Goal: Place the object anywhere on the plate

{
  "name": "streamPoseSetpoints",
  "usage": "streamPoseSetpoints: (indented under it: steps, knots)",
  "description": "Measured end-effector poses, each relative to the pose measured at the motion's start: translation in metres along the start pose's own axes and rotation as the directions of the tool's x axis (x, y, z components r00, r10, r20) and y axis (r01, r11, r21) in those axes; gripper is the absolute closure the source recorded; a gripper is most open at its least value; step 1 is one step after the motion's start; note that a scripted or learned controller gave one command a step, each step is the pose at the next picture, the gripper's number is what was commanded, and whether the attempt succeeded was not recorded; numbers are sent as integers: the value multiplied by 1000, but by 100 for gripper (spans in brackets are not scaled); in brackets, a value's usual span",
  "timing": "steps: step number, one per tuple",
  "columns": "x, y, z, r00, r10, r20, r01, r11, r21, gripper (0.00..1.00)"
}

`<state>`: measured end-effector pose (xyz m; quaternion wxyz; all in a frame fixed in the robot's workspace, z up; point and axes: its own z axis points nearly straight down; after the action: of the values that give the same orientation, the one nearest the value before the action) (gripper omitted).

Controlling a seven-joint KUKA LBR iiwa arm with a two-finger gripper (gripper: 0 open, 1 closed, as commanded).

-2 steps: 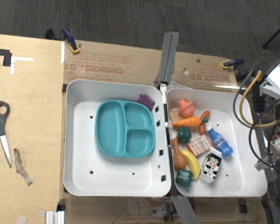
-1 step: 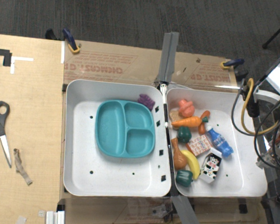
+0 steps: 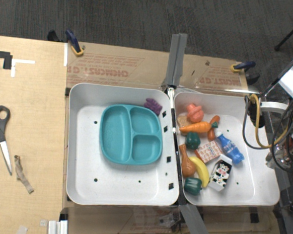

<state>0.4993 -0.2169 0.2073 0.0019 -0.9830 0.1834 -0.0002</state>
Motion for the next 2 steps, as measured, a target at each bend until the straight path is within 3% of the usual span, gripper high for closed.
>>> streamPoseSetpoints:
  steps: [1, 2]
  knots:
    - [6, 0, 11, 985, -171, 0, 171, 985, 1, 100]
    - [-1, 3, 11, 985, -172, -1, 172, 985, 1, 100]
